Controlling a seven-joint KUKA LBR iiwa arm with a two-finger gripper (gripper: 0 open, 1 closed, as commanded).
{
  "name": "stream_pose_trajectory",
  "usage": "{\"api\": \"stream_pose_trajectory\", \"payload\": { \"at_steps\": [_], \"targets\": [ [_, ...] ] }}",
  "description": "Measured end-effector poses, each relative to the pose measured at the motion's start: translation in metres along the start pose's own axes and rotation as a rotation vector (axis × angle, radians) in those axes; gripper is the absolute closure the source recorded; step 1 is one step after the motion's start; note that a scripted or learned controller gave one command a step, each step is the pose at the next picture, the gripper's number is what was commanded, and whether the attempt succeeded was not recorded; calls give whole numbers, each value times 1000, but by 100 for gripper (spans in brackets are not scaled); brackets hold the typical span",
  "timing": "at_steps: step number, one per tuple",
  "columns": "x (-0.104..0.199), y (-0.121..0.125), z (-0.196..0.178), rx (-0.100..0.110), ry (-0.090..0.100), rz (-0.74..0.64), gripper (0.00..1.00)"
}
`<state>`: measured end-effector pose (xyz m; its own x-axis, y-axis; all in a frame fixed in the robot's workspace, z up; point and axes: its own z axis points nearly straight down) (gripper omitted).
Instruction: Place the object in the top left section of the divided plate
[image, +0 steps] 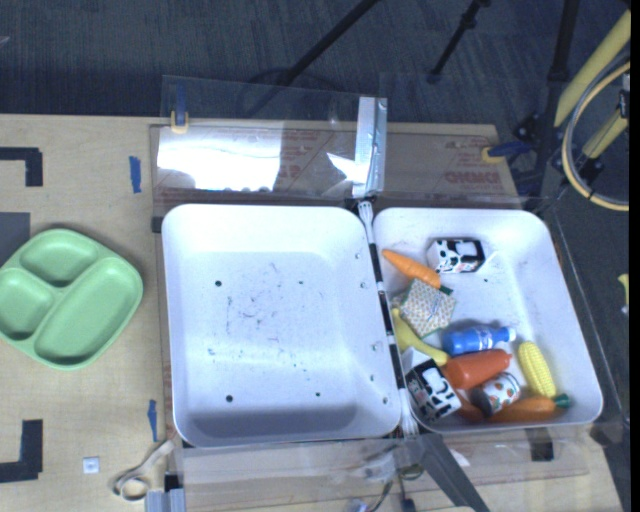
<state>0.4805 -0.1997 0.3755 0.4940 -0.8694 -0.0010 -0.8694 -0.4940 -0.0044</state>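
Observation:
A green divided plate (68, 296) lies on the wooden bench at the far left, outside the bins. It has two small sections on its left and upper side and one long section at the right. The right bin (566, 300) holds several toy foods: an orange carrot (410, 266), a black-and-white cow toy (457, 256), a tan waffle piece (426, 308), a yellow banana (415, 340), a blue bottle (477, 339), a yellow corn cob (538, 368), a red-orange pepper (478, 367) and a second black-and-white toy (433, 389).
The left bin (270, 320) lies between the plate and the right bin. A clear plastic panel with a metal bracket (371, 145) stands behind the bins. Blue tape marks and black markers sit on the bench at the left.

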Motion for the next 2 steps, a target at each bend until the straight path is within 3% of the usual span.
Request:
{"api": "stream_pose_trajectory", "payload": {
  "at_steps": [1, 2],
  "targets": [
    [14, 8, -27, -1, 0, -120, 100],
    [9, 5, 20, -1, -1, -394, 100]
  ]
}}
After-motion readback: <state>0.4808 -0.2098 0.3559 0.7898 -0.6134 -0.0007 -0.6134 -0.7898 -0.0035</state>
